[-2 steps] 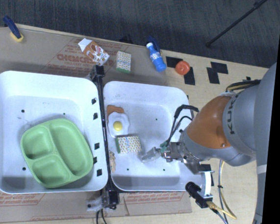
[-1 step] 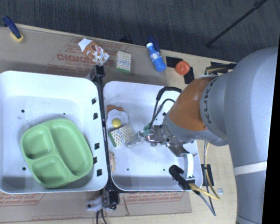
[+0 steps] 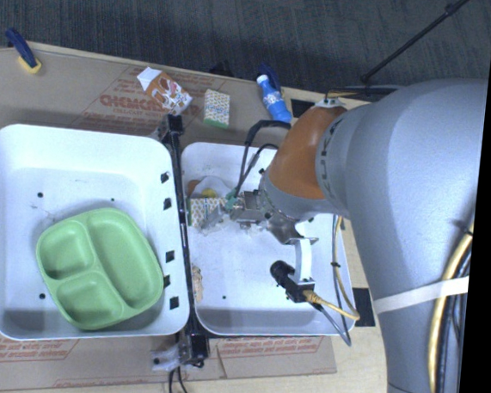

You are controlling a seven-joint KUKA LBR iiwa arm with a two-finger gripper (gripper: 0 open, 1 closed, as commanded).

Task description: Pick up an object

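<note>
Left bin (image 3: 2,211) held your green divided tray (image 3: 99,267). Right bin (image 3: 242,321) held crumpled packets (image 3: 207,209) beside the end effector (image 3: 246,207); its grip you couldn't tell.

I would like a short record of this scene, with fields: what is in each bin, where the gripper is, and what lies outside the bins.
left bin: a green divided plate, lying flat toward the near side
right bin: a crumpled clear packet near the far left corner
arm: reaches over the right bin from the right
gripper: low in the right bin, beside the packet; finger state cannot be told
outside the bins: small packages and a blue clamp on the cardboard at the far edge
</note>
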